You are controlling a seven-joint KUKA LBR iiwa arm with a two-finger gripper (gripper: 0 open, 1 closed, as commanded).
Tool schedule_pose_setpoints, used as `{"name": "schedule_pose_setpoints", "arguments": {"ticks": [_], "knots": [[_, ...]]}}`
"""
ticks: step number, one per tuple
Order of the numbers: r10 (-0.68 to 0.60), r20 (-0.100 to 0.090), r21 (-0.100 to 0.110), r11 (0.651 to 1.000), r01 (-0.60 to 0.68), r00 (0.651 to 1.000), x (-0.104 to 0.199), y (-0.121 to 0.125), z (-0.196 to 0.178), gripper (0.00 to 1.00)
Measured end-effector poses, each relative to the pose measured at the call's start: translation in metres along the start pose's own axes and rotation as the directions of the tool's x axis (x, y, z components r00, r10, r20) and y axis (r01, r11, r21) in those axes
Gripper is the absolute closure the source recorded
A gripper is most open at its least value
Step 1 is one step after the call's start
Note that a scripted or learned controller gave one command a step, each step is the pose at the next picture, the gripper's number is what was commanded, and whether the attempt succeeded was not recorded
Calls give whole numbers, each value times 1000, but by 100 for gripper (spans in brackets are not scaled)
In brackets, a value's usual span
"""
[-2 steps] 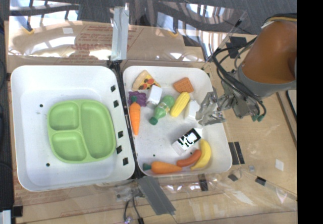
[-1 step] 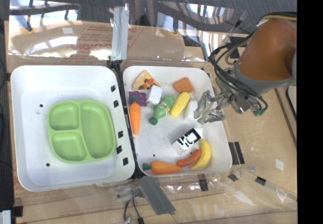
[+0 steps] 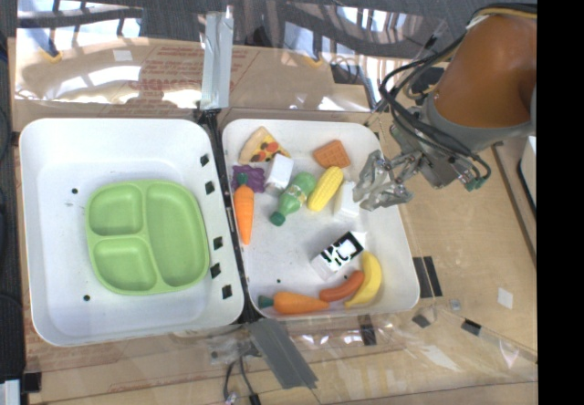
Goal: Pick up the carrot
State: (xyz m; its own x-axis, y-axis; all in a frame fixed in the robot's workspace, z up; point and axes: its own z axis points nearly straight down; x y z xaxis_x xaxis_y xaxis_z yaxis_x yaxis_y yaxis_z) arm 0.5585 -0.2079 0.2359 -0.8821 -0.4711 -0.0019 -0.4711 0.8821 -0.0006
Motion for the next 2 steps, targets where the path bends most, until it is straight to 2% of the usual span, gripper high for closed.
{"name": "schedule_pose_setpoints", "arguments": {"ticks": [1, 2], "knots": [[-245, 4, 5, 969, 245, 969, -27, -15, -89, 100], [-323, -3, -9, 946, 323, 946, 41, 20, -5, 100]]}}
